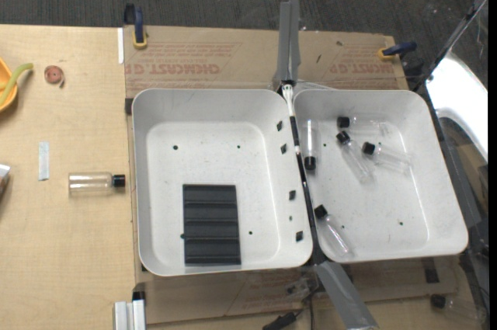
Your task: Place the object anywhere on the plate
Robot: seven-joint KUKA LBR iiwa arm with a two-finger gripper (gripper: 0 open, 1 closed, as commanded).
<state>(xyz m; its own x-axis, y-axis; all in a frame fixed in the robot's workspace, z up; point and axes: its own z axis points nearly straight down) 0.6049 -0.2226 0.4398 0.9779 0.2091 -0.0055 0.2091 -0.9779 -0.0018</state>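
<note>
While black ridged plate (210,224) lies near in left bin (147,165), clear vials (365,158) sit scattered in right bin (435,165); gripper state cannot be told.

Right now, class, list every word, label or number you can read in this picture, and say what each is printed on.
"CHEMCAST GP": printed twice in red on the brown cardboard sheet behind the bins, upside down from this camera; the small letters after it are blurred.
Clear vials in the right bin: no readable labels.
</note>
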